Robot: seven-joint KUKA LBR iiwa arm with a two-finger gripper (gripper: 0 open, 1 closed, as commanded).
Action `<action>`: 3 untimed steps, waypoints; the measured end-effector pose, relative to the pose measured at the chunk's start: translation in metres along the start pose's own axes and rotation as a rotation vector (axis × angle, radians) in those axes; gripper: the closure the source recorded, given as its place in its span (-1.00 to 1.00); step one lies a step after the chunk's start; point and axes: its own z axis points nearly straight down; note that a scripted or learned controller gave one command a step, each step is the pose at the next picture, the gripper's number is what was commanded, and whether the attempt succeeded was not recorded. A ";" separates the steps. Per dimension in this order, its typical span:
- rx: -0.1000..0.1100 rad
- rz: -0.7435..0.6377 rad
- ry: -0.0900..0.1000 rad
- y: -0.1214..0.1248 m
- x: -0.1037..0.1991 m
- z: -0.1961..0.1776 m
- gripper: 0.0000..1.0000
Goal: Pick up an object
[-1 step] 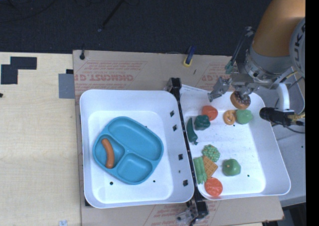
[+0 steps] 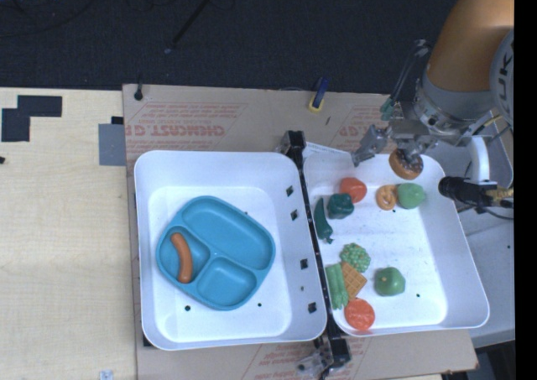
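Note:
My gripper (image 2: 407, 154) hangs over the far edge of the right bin (image 2: 457, 286), below the orange-banded wrist. A brown ring-shaped piece (image 2: 406, 168) sits between its dark fingers, and the gripper looks shut on it. Below it in the bin lie a small orange ring (image 2: 386, 197), a light green ball (image 2: 411, 195), a red tomato (image 2: 353, 190) and a dark green piece (image 2: 340, 205).
Nearer the front of the right bin lie a broccoli head (image 2: 355, 256), a green strip (image 2: 336, 284), an orange waffle (image 2: 355, 283), a green pepper (image 2: 388, 281) and a second tomato (image 2: 359, 314). The left bin (image 2: 151, 194) holds a blue divided plate (image 2: 226, 244) with a sausage (image 2: 181, 256).

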 end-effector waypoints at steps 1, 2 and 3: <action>0.008 0.003 0.001 -0.005 0.008 0.061 -1.00; 0.008 0.001 0.001 -0.002 0.011 0.124 -1.00; 0.008 0.003 0.000 -0.003 0.012 0.178 -1.00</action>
